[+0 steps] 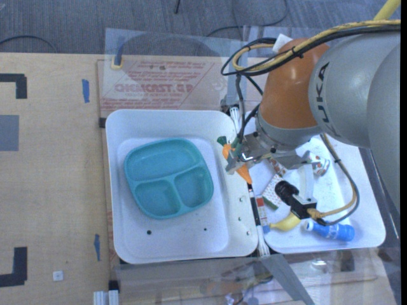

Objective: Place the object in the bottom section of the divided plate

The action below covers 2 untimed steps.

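The jaws [236,159] sit at the seam between the two white bins, low over the right bin's [369,234] left rim — whether they are open or closed cannot be told, though something small and orange-and-green [225,148] shows right at them. At nine o'clock from there the teal divided plate [168,176] lies in the left bin [127,234], well apart. At five o'clock, in the right bin, lie a yellow banana-like piece [286,223] and a blue object [334,232].
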Tool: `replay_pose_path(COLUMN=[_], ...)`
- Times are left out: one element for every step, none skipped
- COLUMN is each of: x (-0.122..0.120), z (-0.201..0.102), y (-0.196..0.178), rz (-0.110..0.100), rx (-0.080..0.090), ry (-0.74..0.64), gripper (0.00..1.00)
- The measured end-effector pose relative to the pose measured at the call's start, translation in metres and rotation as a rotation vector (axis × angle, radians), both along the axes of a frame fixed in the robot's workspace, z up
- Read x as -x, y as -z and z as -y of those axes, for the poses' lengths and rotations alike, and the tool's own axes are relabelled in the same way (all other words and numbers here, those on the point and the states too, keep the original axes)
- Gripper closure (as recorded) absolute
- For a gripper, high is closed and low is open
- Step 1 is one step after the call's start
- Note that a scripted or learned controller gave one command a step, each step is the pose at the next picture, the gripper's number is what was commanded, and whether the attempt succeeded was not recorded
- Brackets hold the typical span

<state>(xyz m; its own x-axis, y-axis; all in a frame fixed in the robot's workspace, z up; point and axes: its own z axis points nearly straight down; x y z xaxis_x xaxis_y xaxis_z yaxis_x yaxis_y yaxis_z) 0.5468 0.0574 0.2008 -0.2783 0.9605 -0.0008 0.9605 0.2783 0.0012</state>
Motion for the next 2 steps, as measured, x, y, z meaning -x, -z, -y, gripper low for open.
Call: replay_pose_path(x=[-0.0422, -0.0421], z=[-0.0753, -0.0761], y=[0.0089, 0.0087], rz=[-0.001, -0.001], rx=[0.000, 0.000], ry=[0.054, 0.053], gripper=[1.00, 0.00])
